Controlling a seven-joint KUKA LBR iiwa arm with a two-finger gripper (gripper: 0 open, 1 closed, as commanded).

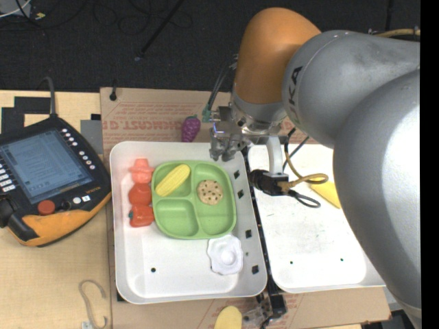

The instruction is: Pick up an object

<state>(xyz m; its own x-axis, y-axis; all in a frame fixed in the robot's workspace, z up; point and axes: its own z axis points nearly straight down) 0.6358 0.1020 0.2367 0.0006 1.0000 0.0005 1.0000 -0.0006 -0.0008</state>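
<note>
Two bins on the table, and nothing lifted yet. The pincer (225,151) hangs over the far edge of the left bin (130,266), just beyond the green tray (180,221); whether it is released or clenched, I cannot tell, and nothing shows in it. Candidates sit below: yellow corn (171,179) and a cookie (210,192) in the tray's far compartments, a red figure (140,194) along the tray's left side, a white piece (226,256) near the bin's near right corner. I judge the grasp is all still ahead. Open room lies along the bin's near edge; the tray's rims crowd the corn and cookie.
</note>
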